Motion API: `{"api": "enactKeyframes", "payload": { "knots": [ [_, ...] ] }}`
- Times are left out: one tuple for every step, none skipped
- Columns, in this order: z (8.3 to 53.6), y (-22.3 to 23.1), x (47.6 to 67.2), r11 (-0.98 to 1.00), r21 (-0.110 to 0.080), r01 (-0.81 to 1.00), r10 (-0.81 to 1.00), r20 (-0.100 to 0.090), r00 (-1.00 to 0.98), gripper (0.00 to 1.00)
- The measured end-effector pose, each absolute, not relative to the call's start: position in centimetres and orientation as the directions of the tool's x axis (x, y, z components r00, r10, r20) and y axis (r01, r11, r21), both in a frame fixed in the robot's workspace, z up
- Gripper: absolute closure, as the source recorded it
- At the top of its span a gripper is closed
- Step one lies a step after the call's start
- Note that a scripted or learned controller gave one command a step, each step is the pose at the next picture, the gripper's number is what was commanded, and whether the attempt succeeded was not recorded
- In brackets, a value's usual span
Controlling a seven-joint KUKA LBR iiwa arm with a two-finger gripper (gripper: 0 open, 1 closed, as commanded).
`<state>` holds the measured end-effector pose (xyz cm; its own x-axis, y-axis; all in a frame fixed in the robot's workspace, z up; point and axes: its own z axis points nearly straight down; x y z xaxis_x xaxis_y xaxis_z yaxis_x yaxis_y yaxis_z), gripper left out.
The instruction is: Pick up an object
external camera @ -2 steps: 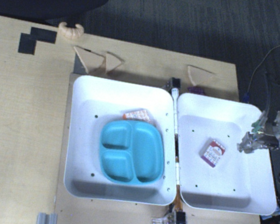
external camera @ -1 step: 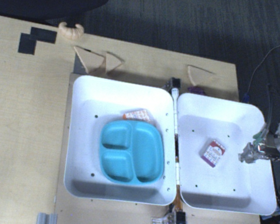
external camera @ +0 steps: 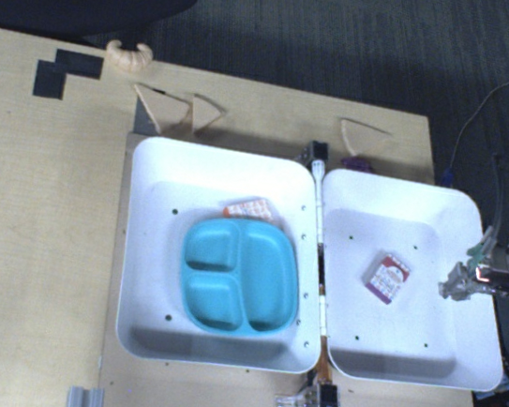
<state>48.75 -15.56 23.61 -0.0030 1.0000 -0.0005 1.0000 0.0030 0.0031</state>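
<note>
I am hanging my pincer point(external camera: 463, 282) over the right rim of the right bin point(external camera: 421, 360), and I cannot tell its state from here. Nothing is being carried yet. The small red packet point(external camera: 386, 277) is lying on that bin's floor, apart from me on the left. Reaching across, gripping and lifting it are all remaining, I judge.

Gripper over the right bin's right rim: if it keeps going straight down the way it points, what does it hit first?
Most likely the right bin wall or floor by its rim. The gripper is well right of the small red packet; depth is unclear.
</note>
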Motion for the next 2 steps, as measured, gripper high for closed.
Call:
{"api": "enactKeyframes", "payload": {
  "knots": [
    [20.9, -9.3, 53.9, 0.005, 0.002, 1.000, 1.000, 0.001, -0.005, 1.00],
    [13.0, -13.9, 55.1, 0.002, 0.000, 1.000, 1.000, 0.000, -0.002, 1.00]
  ]
}}
